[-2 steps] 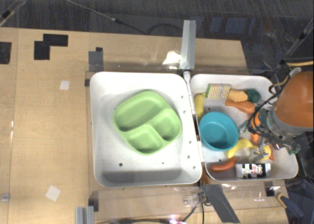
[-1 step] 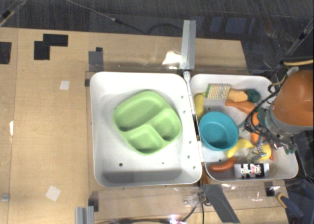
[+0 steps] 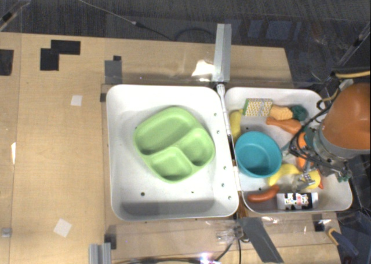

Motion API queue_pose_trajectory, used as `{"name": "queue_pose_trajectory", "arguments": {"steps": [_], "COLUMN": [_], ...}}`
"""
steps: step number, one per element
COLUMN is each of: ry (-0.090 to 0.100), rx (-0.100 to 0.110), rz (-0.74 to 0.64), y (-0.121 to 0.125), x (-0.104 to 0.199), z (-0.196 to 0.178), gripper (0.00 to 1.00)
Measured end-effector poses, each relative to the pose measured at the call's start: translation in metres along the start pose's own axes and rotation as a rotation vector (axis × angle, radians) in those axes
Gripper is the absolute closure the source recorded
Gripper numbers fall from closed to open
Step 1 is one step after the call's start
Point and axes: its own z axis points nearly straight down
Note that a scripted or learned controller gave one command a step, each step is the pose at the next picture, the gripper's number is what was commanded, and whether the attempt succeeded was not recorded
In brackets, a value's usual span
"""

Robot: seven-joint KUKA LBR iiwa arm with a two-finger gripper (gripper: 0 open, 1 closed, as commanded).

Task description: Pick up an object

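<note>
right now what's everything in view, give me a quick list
bench: one, tan wood, under both bins
left bin: one, white, holds the plate
plate: one, green, three compartments, tilted in the left bin
right bin: one, white, crowded with small items
bowl: one, teal, upright, left half of right bin
hot dog toy: one, red-brown, front of right bin by the bowl
black and white box: one, front edge of right bin
yellow items: several, around the bowl
arm: one, orange band, over right bin's right side; claw hidden beneath
</note>
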Motion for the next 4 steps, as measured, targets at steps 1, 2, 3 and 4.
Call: {"name": "queue_pose_trajectory", "arguments": {"steps": [1, 2, 3, 4], "ry": [-0.002, 0.011, -0.005, 0.011], "rx": [-0.006, -0.01, -0.004, 0.008], "rz": [0.045, 0.058, 0.054, -0.273], "y": [-0.004, -0.004, -0.004, -0.004], "x": [0.002, -0.006, -0.011, -0.055], "z": [0.0, 0.002, -0.012, -0.022], "gripper": [0.0, 0.0, 1.0, 1.0]}}
